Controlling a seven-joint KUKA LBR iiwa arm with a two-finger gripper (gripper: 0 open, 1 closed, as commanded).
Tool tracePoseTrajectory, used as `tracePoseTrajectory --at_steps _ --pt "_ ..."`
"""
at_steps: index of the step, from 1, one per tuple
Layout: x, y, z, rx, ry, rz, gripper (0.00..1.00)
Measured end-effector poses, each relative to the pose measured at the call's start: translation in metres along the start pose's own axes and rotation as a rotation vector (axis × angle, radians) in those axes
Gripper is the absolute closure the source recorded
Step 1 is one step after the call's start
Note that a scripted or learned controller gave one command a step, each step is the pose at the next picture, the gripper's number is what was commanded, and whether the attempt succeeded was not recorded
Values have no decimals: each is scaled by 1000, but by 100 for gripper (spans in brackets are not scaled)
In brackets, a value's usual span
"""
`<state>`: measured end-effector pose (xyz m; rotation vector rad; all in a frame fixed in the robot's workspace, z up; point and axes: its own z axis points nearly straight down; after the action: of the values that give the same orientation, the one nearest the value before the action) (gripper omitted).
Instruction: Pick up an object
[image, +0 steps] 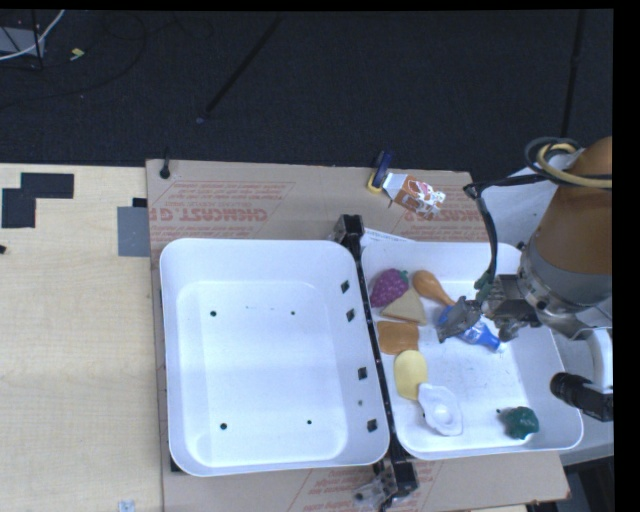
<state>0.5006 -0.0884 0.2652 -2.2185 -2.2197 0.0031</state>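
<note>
We see the tool (468, 322) low in the right bin (545, 440), and we cannot tell its state. A blue object (484, 336) lies just beside it; purple grapes (389, 287) sit farther left.

1. The light is even and moderately bright over the bench, and seems to come from overhead.
2. The glossy white plastic left bin (262, 355) is the brightest area, close to washed out, with a soft sheen on its floor and little surface detail.
3. The shallow white plastic right bin (545, 400) shows faint, short shadows under the small items lying in it.
4. The dark carpeted floor (300, 80) beyond the bench is dim and nearly featureless.
5. The whole picture is soft and low in resolution; small items look smeared at their edges.
6. The grey and orange arm (580, 230) at the right is blurred, its outlines indistinct.
</note>
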Motion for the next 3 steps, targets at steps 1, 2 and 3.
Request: tracePoseTrajectory --at_steps 1,2,3 --pt "46 -28 83 10 3 -3 0" --pt "-17 42 128 -2 -4 2 0" --pt "5 77 178 -3 -2 0 0"
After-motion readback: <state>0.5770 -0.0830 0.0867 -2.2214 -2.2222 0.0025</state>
